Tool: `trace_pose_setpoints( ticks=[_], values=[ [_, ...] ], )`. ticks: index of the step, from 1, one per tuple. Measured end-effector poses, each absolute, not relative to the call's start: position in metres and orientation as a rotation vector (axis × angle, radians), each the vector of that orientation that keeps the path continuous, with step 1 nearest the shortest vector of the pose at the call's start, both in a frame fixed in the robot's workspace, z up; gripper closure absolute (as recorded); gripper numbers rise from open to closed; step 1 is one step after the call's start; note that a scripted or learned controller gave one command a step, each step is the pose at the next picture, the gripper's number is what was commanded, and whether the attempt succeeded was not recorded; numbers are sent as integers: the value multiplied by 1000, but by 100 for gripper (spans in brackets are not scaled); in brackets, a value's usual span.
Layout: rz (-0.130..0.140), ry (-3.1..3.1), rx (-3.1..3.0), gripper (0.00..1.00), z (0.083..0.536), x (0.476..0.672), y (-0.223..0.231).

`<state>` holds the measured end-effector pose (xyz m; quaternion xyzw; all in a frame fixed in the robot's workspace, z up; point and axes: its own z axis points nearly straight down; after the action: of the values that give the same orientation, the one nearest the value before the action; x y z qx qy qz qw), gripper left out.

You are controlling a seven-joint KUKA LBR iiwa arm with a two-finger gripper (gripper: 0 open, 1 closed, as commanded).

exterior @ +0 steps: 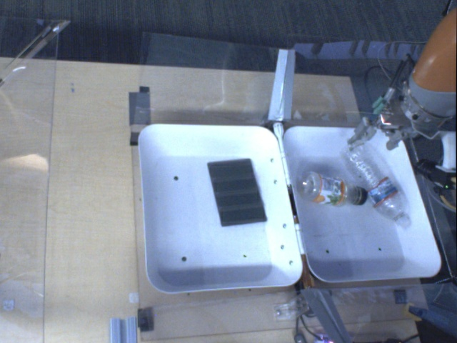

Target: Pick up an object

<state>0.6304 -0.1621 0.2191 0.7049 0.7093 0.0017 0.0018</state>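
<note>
Grey arm with orange band (pixel 437 63): cut off by the right and top edges; upper links out of frame.
Two-finger gripper (pixel 377 123): small, blurred against cables; finger spacing unreadable.
Clear plastic bottle with blue label (pixel 377 184): transparent body blends into the right white bin (pixel 421 263); outline uncertain, label print illegible.
Small clear bottle with orange-green label (pixel 325 189): print too small to read.

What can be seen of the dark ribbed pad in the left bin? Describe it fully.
The dark ribbed pad is a flat, matte charcoal rectangle, crossed by faint grooves that split it into about three bands. It lies flat near the middle of the left bin, turned slightly askew to the walls, touching only the bin's floor.
</note>
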Motion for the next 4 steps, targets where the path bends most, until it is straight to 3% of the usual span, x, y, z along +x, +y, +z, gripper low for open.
trace_pose_setpoints(
  ticks=[1,2,3,4],
  values=[
    [8,2202,2231,0,97,630,-202],
    [12,2291,2128,0,91,601,-202],
    [10,2384,2026,0,90,552,-206],
    [17,2381,2020,100,102,555,-206]
  ],
)
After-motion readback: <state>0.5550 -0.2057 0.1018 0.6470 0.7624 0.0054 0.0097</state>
